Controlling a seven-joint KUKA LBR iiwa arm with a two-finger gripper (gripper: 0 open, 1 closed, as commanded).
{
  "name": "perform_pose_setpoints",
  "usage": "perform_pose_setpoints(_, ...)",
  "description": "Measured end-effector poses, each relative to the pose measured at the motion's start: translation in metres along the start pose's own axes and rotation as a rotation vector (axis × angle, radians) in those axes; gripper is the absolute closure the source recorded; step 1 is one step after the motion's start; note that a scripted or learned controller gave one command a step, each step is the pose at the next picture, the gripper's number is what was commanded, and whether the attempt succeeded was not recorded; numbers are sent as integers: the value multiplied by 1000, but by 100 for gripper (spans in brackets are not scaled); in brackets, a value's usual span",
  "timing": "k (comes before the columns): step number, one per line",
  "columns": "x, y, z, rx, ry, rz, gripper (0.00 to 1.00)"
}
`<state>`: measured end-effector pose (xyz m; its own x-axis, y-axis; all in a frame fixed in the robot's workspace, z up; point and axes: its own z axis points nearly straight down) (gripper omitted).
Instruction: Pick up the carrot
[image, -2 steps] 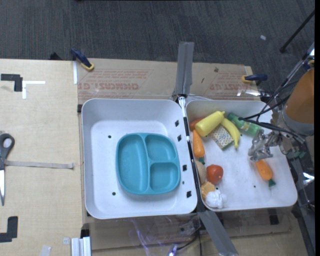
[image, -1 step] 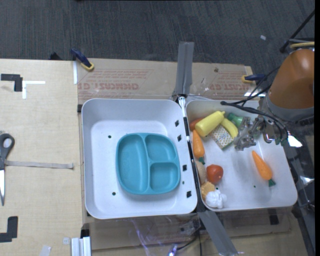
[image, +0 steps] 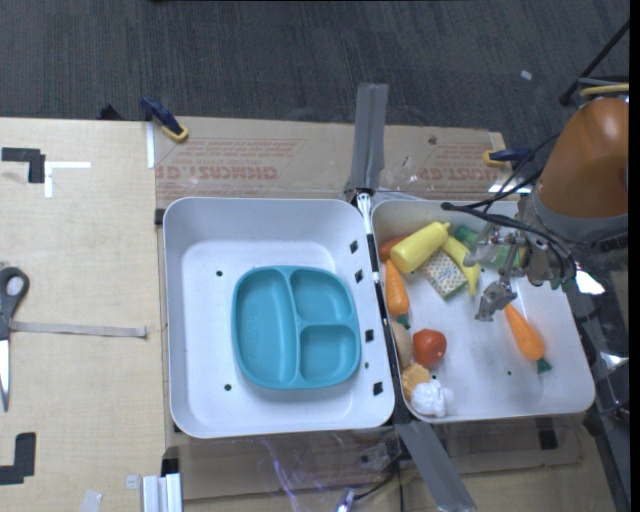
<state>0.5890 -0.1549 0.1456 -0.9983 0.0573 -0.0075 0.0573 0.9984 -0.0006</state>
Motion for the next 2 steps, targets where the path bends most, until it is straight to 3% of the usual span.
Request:
perform_pose_setpoints(1, 45, -70, 52, 0, 3, -134, 0)
perform_pose_setpoints(2, 42, -70, 41, 3, -4, -137, 100)
